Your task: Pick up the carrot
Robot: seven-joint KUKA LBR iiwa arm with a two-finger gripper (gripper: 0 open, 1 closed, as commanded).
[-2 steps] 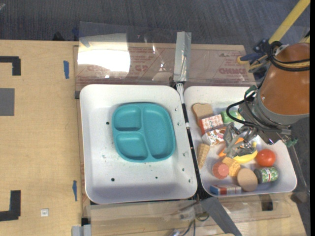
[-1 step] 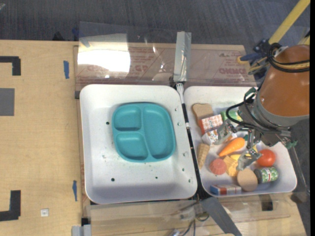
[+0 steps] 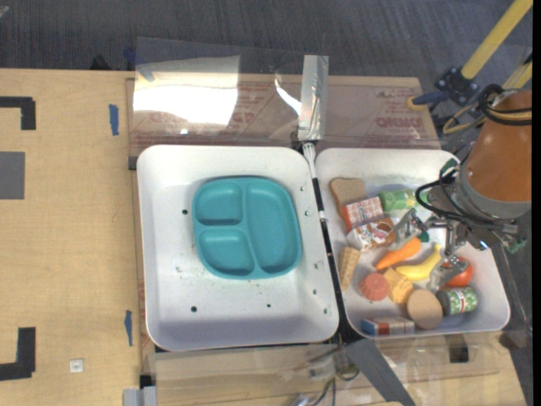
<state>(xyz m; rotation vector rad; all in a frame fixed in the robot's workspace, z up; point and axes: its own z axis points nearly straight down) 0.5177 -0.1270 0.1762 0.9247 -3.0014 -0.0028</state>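
Orange carrot [image 3: 399, 253] lies just left of the end effector [image 3: 450, 245] — its grip state unclear — wedged among crowded toy foods.

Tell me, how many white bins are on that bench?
2. The left bin holds a teal divided plate; the right bin holds the jumble of toy food, including the carrot, with the robot's hand over it.
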